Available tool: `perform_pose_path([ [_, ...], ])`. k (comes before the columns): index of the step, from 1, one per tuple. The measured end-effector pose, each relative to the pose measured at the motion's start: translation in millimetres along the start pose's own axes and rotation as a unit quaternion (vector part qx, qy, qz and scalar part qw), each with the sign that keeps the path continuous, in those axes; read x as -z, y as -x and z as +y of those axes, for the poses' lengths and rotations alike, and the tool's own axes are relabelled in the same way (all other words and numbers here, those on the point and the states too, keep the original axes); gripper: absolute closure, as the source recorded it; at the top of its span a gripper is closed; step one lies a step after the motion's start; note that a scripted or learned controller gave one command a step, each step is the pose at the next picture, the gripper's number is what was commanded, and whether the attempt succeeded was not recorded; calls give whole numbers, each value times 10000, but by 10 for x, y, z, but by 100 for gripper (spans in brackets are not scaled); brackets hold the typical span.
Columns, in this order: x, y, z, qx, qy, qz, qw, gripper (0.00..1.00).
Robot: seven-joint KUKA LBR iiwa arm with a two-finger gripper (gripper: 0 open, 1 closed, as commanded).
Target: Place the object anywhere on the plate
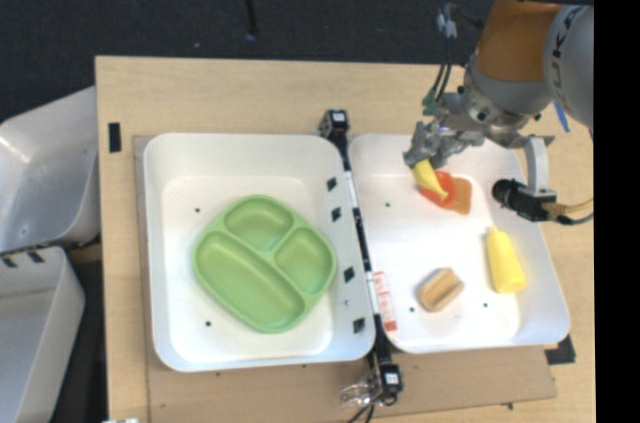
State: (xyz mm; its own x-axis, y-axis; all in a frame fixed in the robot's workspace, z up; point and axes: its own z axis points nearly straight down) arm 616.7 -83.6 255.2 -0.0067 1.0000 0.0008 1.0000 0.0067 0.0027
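Note:
A green plate with three compartments lies in the left bin. In the right bin I see a small yellow piece resting against an orange-red piece near the back, a yellow corn-like object at the right, and a tan bread-like object near the front. My gripper hangs at the back of the right bin, right over the yellow piece and apparently touching its upper end.
A black divider rail with clips runs between the two bins. A black cable fitting sticks out from the arm over the right bin's right side. White bench parts stand at the far left.

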Motion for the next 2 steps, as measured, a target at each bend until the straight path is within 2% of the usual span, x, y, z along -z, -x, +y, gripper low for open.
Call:
perform_pose_path([
  [2, -214, -1035, 415, -4, -6, -4, 10000, 100],
])
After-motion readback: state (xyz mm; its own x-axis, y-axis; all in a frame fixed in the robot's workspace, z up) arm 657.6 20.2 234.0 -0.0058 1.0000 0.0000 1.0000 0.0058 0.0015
